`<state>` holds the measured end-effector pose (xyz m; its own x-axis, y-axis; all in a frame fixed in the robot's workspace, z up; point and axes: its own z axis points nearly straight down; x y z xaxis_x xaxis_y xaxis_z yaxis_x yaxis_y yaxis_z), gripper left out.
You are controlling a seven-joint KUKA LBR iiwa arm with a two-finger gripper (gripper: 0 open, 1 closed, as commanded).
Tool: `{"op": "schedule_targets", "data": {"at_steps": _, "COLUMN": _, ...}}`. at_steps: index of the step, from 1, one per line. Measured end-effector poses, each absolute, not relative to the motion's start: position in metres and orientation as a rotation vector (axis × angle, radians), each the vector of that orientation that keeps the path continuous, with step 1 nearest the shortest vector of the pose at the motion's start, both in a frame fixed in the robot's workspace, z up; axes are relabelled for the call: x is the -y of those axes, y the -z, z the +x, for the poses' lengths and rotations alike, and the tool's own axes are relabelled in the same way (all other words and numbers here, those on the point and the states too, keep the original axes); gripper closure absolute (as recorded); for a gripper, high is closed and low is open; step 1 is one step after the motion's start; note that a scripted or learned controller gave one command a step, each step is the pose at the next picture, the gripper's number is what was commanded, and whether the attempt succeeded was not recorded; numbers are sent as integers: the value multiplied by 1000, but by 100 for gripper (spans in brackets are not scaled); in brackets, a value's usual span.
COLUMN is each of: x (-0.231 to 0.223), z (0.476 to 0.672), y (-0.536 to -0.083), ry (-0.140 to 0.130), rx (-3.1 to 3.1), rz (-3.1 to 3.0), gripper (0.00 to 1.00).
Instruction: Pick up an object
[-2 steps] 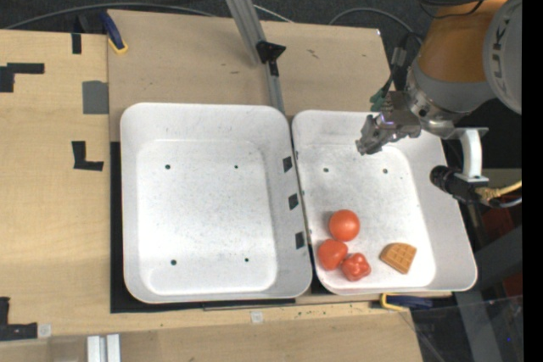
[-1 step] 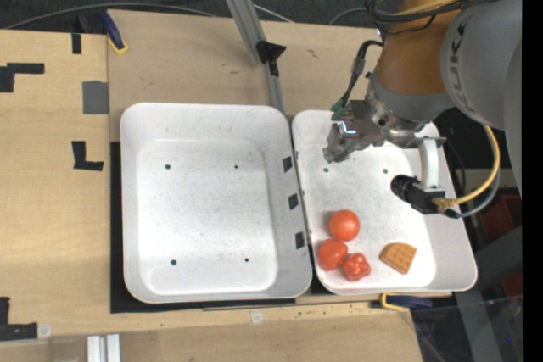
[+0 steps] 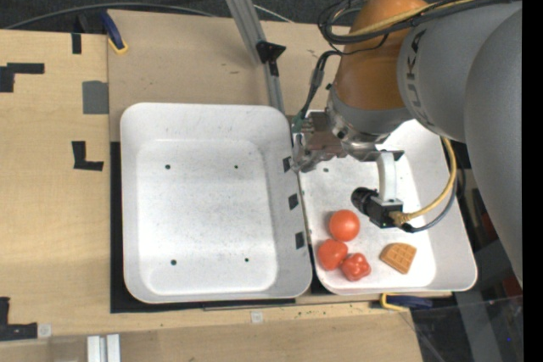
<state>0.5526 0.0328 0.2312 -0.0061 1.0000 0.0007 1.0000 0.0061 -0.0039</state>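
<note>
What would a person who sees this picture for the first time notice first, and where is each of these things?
The big grey arm with its orange band catches the eye first, reaching in from the right over the right bin. Next come the bright things at that bin's near end: a red ball, a second red ball, a red pepper-like piece and a tan cracker. The left bin lies beside it.

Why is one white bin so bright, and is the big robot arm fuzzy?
In the camera view, light glares off the right bin beside the arm, washing its floor out; the left bin looks greyer and evenly lit. The arm, close to the camera, is soft and blurry, while the red fruits stay sharp.
</note>
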Motion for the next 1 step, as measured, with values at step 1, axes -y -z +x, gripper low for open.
{"op": "schedule_targets", "data": {"at_steps": 1, "x": -97, "z": 545, "y": -231, "ry": -1, "rx": 2229, "rz": -2210, "gripper": 100}}
